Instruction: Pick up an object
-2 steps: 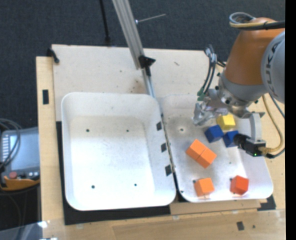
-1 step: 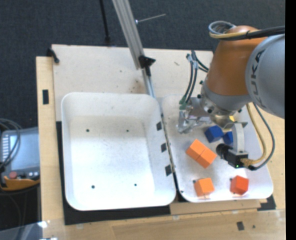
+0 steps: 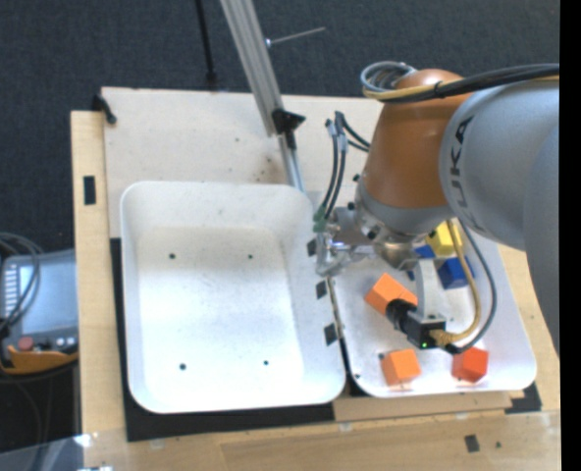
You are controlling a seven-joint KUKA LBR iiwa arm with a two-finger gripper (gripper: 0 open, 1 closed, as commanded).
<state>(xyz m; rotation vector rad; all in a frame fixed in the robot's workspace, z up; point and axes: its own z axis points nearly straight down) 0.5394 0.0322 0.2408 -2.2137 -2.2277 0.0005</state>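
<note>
We see the arm (image 3: 438, 155) low over the right bin (image 3: 511, 361), among orange blocks (image 3: 400, 365) awaiting pickup; we cannot tell how its grasping end is set.

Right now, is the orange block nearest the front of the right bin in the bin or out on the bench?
In. The orange block lies on the right bin floor, inside its front rim.

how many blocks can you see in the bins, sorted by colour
Orange blocks: 3, at and
Blue blocks: 1
Yellow blocks: 1, partly hidden by the arm
Total: 5 visible, all in the right bin; the arm may hide more.
</note>
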